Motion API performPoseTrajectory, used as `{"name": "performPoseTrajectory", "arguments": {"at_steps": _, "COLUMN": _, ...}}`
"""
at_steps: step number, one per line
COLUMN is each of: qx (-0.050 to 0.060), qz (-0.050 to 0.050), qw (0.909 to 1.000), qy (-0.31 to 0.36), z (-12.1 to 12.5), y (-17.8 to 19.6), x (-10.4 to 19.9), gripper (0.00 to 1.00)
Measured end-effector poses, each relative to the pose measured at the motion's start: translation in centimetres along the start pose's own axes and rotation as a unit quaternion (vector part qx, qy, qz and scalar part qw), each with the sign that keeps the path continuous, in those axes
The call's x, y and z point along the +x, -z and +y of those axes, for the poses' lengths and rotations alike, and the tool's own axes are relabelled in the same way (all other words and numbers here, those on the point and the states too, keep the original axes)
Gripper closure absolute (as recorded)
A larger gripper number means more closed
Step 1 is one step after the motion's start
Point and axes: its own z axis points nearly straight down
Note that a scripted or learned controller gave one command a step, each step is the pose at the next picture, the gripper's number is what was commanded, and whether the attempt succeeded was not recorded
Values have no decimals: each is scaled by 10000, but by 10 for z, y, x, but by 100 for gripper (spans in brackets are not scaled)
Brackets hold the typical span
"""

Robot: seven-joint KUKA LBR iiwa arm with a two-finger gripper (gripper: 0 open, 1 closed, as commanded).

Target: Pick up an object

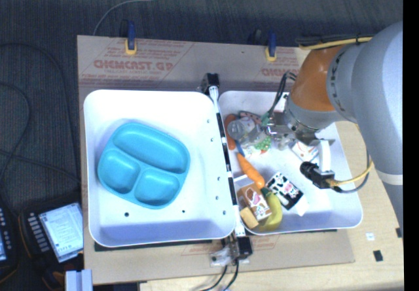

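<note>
- The grey arm with the orange band (313,80) reaches in from the right, and its claw (278,131) is down in the upper part of the right white bin (340,214).
- Honestly can't tell what the claw is doing: it's buried in clutter and nothing is clearly sitting in its grip.
- Just beside it is a pile of small stuff: a greyish clear lump (241,129), plus something with green and red bits (260,144) that's too small to name.
- Further down the same bin: an orange carrot-shaped toy (249,169), a black-and-white patterned block (284,188) and a yellow-green banana-like piece (272,212), all huddled near the bin's left wall.
- The left white bin (98,103) just holds a blue three-compartment plastic tray (143,163).
- My guess is the carrot toy is the easiest pick: light, stiff, probably a bit slick, so pinch it across the thick middle and not the tapered tip.
- The clear lump looks crinkly and slippery, so it could squirt out of a pinch.
- The stuff is packed tight, so a neighbour might get nudged.
</note>
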Motion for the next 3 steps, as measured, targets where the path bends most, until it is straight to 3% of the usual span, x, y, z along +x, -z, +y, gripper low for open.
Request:
{"name": "performPoseTrajectory", "arguments": {"at_steps": 1, "qx": -27, "qz": -11, "qw": 10000, "qy": 4, "z": 2, "y": 13, "x": -1, "gripper": 100}}
{"name": "performPoseTrajectory", "arguments": {"at_steps": 2, "qx": 51, "qz": 16, "qw": 10000, "qy": 14, "z": -49, "y": 101, "x": 85, "gripper": 100}}
{"name": "performPoseTrajectory", "arguments": {"at_steps": 3, "qx": 46, "qz": 5, "qw": 10000, "qy": 4, "z": 8, "y": 125, "x": 35, "gripper": 100}}
